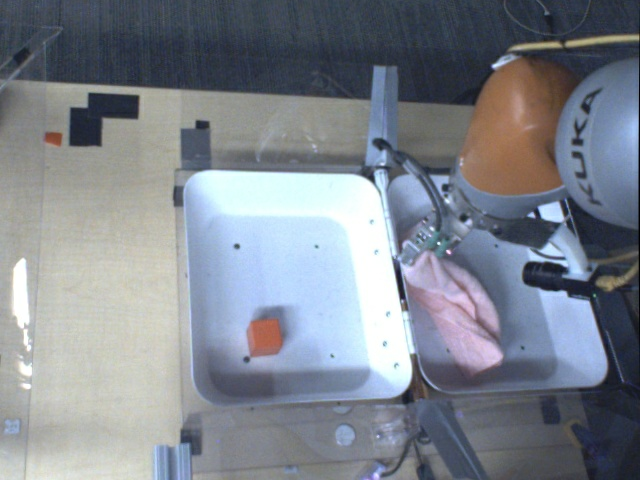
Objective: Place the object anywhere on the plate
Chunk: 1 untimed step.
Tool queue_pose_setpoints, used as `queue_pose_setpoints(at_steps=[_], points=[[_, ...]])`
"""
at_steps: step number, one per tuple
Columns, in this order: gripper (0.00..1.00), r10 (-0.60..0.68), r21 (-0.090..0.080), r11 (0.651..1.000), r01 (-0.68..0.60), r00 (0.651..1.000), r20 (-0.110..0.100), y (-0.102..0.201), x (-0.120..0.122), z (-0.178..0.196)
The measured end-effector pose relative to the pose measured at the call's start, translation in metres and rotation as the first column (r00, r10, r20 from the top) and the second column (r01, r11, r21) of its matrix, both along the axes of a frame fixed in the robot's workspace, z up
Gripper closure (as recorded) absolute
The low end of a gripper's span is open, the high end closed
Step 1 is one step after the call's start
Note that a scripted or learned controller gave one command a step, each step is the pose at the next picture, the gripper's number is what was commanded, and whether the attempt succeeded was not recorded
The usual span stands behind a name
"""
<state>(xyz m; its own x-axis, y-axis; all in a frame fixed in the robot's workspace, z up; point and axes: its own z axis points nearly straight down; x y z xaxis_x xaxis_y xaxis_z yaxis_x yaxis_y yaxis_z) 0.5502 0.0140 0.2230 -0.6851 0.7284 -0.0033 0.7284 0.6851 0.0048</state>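
A small orange cube [265, 337] rests on the floor of the left bin [210, 268], toward its near left part. In the right bin [560, 368] lies a pink, soft-looking item [460, 308], stretched from the bin's left wall toward its near middle. My gripper [428, 244] hangs below the orange-banded wrist [510, 138], right at the upper end of the pink item and close to the wall between the bins. The wrist and its cables hide how the gripper meets the pink item. The cube is far to the gripper's left.
The raised rims of the two bins meet in a ridge [395, 268] just left of the gripper. A black fitting [555, 278] juts out from the arm over the right bin. Black markers [100, 116] lie on the bench at far left.
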Motion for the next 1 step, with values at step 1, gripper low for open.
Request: queue_pose_setpoints(at_steps=[1], points=[[1.0, 0.389, -0.002, 0.921, -0.389, 0.921, 0.002, 0.0603, -0.0098, 0.0026]])
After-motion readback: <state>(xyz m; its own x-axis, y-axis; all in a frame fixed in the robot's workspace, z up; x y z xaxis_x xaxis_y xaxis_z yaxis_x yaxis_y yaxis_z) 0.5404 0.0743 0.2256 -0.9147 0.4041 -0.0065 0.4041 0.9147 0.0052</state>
